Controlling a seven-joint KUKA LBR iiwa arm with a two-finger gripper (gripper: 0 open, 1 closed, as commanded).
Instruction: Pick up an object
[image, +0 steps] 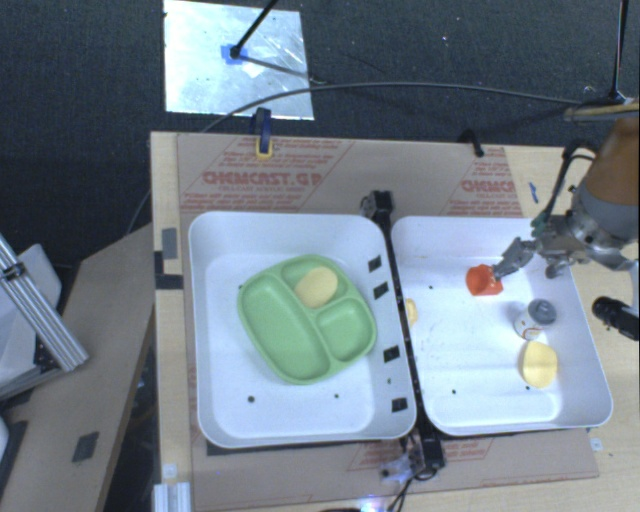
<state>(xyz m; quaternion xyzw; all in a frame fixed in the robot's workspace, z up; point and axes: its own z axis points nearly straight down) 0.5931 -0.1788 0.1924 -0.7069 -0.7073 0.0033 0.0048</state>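
Observation:
In the right bin (450, 395) a small red object (484, 281) lies near the middle. My gripper (530, 268) hangs just right of it, open, with the left fingertip (507, 264) close to the red object's upper right side. I cannot tell whether they touch. Nothing sits between the fingers. Further right and nearer the front lie a grey round piece (541, 311) and a yellow lemon-like object (538, 364).
The left bin (230, 400) holds a green divided plate (290, 335) with a yellow object (318, 287) in its upper compartment. A small yellow item (410, 312) rests at the right bin's left wall. A black part (615, 318) juts in beyond the right bin's right wall.

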